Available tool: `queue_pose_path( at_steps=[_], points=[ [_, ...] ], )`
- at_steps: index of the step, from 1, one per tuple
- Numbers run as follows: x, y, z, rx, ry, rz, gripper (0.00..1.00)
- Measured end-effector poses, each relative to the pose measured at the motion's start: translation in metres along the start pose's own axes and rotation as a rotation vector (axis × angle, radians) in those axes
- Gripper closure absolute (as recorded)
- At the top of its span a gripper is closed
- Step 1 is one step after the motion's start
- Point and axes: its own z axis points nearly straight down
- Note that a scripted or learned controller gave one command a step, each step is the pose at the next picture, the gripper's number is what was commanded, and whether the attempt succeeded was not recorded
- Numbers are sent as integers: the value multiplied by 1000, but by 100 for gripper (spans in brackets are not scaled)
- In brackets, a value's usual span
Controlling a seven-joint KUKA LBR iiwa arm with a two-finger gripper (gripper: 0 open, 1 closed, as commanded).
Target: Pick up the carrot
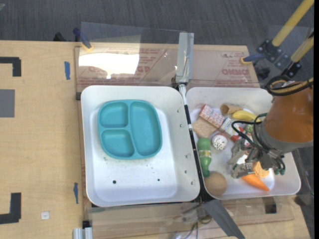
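Hovering low in right bin (291, 185), jaws (245, 166) just beside carrot (256, 182) near front wall; spread of jaws impossible to tell. Likely risks: nudging carrot aside, or closing on neighbouring clutter instead.

A big wooden bench (40, 148) on a dark floor (149, 6).
Bright light shines on a clear sheet (129, 59).

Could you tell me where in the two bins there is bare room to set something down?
The left bin has bare floor in front of the teal plate. The right bin is crowded: carrot, green bottle, brown ball and gripper.
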Motion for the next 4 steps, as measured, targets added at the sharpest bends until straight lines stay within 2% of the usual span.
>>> queue_pose_path(
  at_steps=[1, 2, 3, 4],
  points=[
    [-13, -3, -103, 0, 3, -91, 100],
    [-11, -3, -99, -2, 10, -91, 0],
    [8, 2, 4, 0, 6, -11, 0],
    [6, -13, 12, -2, 0, -253, 0]
  ],
)
